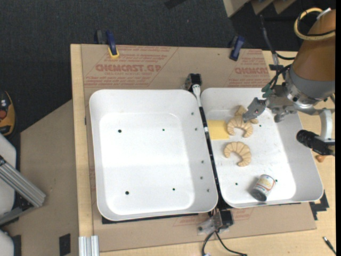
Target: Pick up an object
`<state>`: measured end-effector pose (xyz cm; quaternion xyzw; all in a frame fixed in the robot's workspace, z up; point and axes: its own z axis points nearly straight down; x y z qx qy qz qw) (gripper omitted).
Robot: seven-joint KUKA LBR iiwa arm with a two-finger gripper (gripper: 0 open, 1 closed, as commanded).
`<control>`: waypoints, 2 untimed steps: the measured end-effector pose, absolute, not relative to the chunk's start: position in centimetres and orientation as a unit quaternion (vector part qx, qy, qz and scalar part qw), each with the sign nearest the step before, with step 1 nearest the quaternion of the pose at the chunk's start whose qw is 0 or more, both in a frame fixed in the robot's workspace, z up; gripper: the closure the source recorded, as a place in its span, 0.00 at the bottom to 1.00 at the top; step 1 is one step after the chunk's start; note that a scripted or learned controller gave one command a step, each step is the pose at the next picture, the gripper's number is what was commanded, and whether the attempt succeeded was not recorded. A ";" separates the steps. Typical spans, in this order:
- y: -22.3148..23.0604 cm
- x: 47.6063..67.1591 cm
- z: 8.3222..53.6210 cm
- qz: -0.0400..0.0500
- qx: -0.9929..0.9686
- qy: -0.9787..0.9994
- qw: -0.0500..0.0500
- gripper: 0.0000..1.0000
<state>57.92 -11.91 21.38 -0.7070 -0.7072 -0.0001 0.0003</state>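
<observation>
The right bin holds several things. A tan croissant lies near its middle, with another tan pastry piece just behind it. A second croissant lies closer to the front. A flat yellow block rests against the bin's left wall, and a small can lies on its side near the front edge. My gripper hovers over the back of the right bin, open, with its left finger just above the rear pastry piece. Nothing sits between the fingers.
The left bin sits beside the right one on a brown board held by blue clamps. A black connector sits at the back of the seam between the bins. A black fitting overhangs the right bin's edge.
</observation>
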 end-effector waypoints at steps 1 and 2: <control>-10.0 54.1 11.8 0.003 -0.707 -0.707 0.006 0.00; -11.2 47.5 8.3 0.002 -0.709 -0.705 0.004 0.00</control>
